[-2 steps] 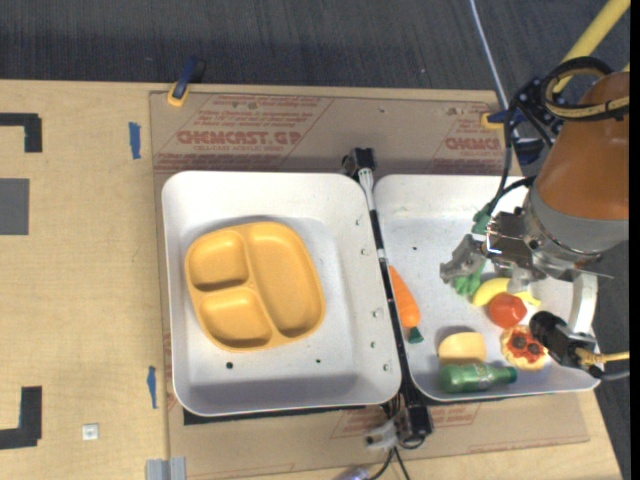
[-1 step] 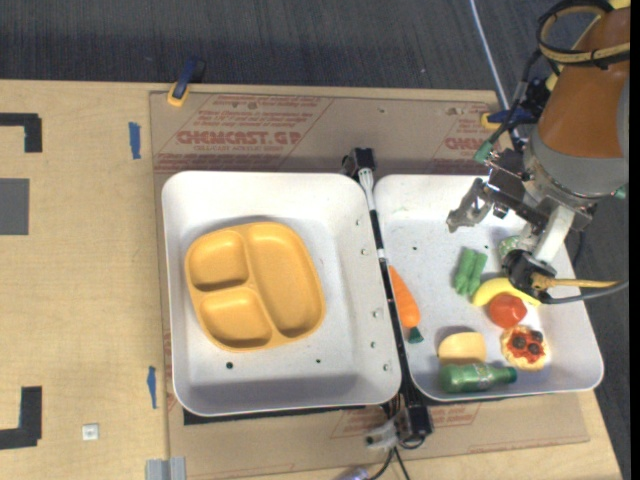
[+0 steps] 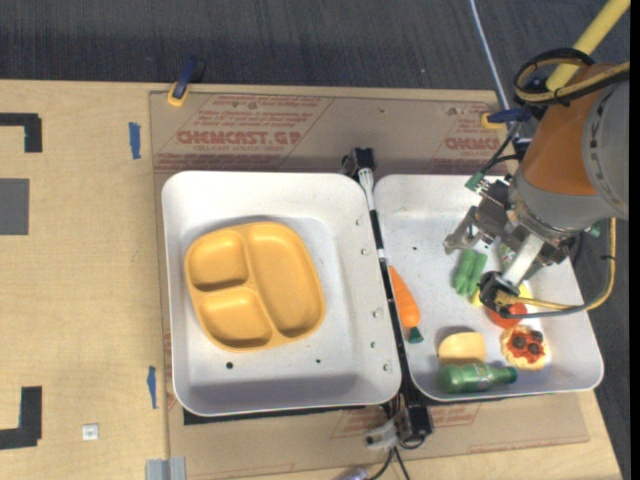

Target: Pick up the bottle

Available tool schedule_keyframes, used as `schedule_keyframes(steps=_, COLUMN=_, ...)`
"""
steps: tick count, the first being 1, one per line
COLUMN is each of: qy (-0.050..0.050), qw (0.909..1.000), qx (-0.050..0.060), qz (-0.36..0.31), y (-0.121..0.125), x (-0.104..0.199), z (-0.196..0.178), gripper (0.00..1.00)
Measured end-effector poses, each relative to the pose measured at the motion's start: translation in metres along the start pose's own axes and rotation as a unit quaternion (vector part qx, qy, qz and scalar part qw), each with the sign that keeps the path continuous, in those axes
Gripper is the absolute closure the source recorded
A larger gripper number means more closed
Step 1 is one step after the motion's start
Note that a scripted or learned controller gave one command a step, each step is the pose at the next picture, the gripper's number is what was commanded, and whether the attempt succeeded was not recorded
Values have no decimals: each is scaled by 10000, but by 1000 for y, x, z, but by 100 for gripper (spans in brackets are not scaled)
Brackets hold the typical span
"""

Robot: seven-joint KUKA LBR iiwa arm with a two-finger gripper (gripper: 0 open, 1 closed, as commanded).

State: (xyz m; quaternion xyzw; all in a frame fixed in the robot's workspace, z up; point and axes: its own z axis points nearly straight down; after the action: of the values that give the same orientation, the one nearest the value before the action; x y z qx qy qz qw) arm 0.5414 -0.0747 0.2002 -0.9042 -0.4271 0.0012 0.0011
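The bottle (image 3: 478,375) is green with a dark green cap end and lies on its side near the front edge of the right bin (image 3: 420,208). My gripper (image 3: 470,243) hangs over the middle right of that bin, well behind the bottle and apart from it. Directly beneath the gripper lies a green vegetable-shaped toy (image 3: 466,271). The bottle rests untouched, with nothing of the gripper around it.
An orange carrot (image 3: 404,300) lies by the right bin's left wall. A pale yellow lump (image 3: 461,346) sits just behind the bottle, with a red-and-orange toy (image 3: 526,345) to its right and a red piece (image 3: 505,314) behind that. The left bin holds a yellow divided plate (image 3: 254,284).
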Motion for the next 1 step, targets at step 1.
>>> schedule_keyframes(steps=1, qy=3, qw=9818, qx=-6, qz=1897, y=52, x=21, z=52, gripper=0)
